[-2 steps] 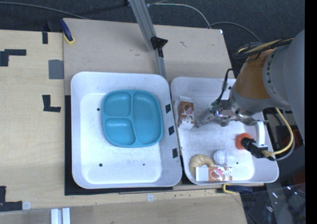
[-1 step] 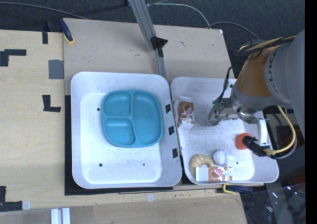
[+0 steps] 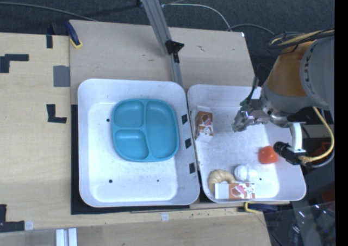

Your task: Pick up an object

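White plastic, two bins side by side on the desk: the left bin (image 3: 92, 185) carries a teal tray (image 3: 145, 129) with three compartments, and the right bin (image 3: 228, 98) is where I am working. My jaws (image 3: 241, 121) hang over the upper middle of the right bin, above bare floor, with nothing between them; whether they are parted or closed I cannot tell, since they read only as a small dark-and-silver cluster.

The small carton (image 3: 204, 123) lies flat just to my left, near the wall shared by the bins. Its brown and white face bears a picture, but any writing is too small to read. A second carton (image 3: 235, 190), white with red-brown print, lies along the near wall, equally unreadable.

Touching that carton's far side are a tan croissant (image 3: 220, 176) and a white lump (image 3: 245, 173) whose shape I cannot make out. An orange piece (image 3: 267, 155) sits toward the bin's right side, below and to the right of my jaws, partly crowded by my black fittings. My wrist's orange band is cut by the frame edge.
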You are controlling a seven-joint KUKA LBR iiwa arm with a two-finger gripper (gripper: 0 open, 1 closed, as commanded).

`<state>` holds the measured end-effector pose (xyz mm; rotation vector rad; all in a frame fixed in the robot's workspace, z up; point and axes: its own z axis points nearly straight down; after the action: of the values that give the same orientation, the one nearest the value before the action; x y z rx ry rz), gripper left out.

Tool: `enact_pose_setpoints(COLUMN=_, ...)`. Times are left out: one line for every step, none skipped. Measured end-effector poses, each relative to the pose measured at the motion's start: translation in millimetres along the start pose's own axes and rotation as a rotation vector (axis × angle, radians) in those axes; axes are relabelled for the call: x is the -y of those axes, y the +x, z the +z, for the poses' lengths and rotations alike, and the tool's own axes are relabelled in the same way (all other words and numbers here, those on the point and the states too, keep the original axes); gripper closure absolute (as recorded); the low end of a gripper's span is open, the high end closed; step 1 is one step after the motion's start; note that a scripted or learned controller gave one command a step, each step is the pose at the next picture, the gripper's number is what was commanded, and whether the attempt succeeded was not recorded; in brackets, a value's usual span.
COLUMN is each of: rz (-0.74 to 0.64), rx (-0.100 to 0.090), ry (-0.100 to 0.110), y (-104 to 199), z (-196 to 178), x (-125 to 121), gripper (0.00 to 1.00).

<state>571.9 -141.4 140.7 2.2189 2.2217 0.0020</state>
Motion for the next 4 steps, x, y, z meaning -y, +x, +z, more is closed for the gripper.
enact_pose_setpoints(rz=0.0, rx=0.001, ry=-0.002, y=-0.3, z=-61.2, x=-6.7, gripper=1.0)
enact_pose_setpoints(rz=-0.001, rx=0.001, ry=-0.004, y=5.9, z=-123.0, x=-9.7, gripper=1.0)
enact_pose_setpoints(rz=0.0, rx=0.0, ry=0.001, y=6.2, z=-141.4, x=-10.3, gripper=1.0)
enact_pose_setpoints(rz=-0.004, rx=-0.001, ry=0.004, y=50.0, z=-127.1, x=-11.9, gripper=1.0)
